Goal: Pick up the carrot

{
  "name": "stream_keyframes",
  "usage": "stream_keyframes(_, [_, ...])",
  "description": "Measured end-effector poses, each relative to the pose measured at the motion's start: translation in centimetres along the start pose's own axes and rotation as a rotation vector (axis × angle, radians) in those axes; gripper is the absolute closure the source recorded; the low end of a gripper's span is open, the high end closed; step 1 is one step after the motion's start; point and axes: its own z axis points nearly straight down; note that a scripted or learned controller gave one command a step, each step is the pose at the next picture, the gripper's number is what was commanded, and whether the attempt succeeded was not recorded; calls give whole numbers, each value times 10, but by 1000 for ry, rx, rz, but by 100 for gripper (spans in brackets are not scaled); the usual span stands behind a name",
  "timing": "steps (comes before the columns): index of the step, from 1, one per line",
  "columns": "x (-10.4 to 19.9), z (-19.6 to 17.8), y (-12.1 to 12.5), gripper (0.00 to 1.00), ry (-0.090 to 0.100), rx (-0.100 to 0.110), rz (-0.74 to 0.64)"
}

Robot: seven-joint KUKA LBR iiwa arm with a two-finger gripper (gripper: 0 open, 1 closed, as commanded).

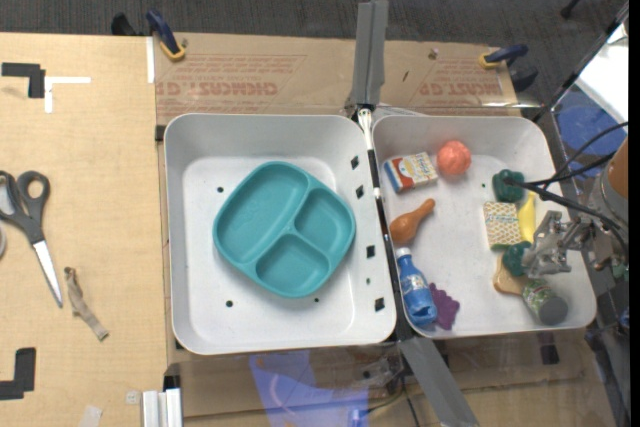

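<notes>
Beside the milk carton [411,171], the carrot [411,218] lies ungrasped; the gripper [550,253], jaw state indiscernible, hovers well apart; pickup remains undone.

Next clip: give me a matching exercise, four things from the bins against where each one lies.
Things:
1. plate
2. carrot
3. ball
4. bottle

Places:
A. far part of the right bin
B. right bin, front left corner
C. left bin
D. right bin, by its left wall, midway

Pairs: 1-C, 2-D, 3-A, 4-B
</notes>
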Motion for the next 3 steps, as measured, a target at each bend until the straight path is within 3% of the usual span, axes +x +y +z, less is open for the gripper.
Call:
stream_keyframes(1, [9,-21,15,100,-2,-1,-298])
stream_keyframes(2, [4,-15,19,100,0,-1,-124])
stream_keyframes(3, [6,-121,-1,100,-3,0,27])
